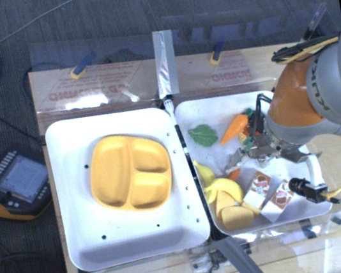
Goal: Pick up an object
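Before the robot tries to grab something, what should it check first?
1. Gripper is over the right bin, where the toys are: ok.
2. Fingers open or shut: cannot tell, the wrist hides them.
3. Anything already held: cannot tell.
4. A target close by: ok. The orange carrot lies just up-left of the gripper and the green leaf further left.
5. Room around the targets: not ok at the near end, where the yellow banana, the small carton and other pieces crowd together.
6. Left bin: the yellow divided tray lies there, far from the gripper, ok to ignore.
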{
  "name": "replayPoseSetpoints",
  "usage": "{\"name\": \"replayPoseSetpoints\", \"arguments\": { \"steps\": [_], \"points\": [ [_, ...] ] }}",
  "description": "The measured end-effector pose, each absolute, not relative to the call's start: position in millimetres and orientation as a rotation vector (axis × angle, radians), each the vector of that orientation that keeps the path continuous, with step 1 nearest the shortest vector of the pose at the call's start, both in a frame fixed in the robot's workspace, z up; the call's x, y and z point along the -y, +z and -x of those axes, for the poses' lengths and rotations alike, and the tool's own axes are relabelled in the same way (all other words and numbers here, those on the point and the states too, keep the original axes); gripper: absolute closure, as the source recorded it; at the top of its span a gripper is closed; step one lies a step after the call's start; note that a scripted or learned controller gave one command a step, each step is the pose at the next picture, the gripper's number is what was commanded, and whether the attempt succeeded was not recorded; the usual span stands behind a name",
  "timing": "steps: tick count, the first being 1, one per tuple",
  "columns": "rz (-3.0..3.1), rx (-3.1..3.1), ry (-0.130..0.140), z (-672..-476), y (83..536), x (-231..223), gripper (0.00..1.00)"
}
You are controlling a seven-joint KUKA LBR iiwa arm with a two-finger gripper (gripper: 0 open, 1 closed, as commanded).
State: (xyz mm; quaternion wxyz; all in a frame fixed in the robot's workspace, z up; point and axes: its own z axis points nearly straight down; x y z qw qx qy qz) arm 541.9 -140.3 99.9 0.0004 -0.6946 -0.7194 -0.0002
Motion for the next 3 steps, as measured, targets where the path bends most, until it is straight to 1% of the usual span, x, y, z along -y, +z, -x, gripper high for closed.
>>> {"name": "replayPoseSetpoints", "arguments": {
  "steps": [1,2,3],
  "points": [
    [1.959,2.477,-0.011,-523.9,91,139,0.00],
    [1.996,2.424,0.001,-537.9,133,144,0.00],
    [1.849,2.554,-0.004,-528.3,90,126,0.00]
  ]
}}
